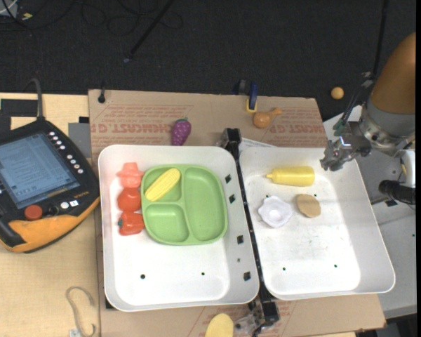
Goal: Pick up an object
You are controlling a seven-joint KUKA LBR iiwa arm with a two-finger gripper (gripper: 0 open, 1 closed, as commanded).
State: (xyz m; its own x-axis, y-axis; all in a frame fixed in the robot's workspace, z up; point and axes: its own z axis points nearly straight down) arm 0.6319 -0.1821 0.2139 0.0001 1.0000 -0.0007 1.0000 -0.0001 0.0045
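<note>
In the right bin (337, 265) lie a yellow mustard bottle (292, 177), a tan round piece like a potato (309, 206) and a small white crumpled object (274, 211). My gripper (335, 157) hangs over the right bin's upper right corner, right of the bottle and apart from it. In the left bin (168, 272) a green divided plate (186, 206) carries a yellow corn cob (161, 184). Left of the plate lie several red and pink toy foods (129, 199).
A purple grape toy (181, 130) and an orange pear-like toy (264, 118) lie on the cardboard behind the bins. A teach pendant (31, 177) sits on the bench at left. A yellow object (219, 325) lies at the front edge.
</note>
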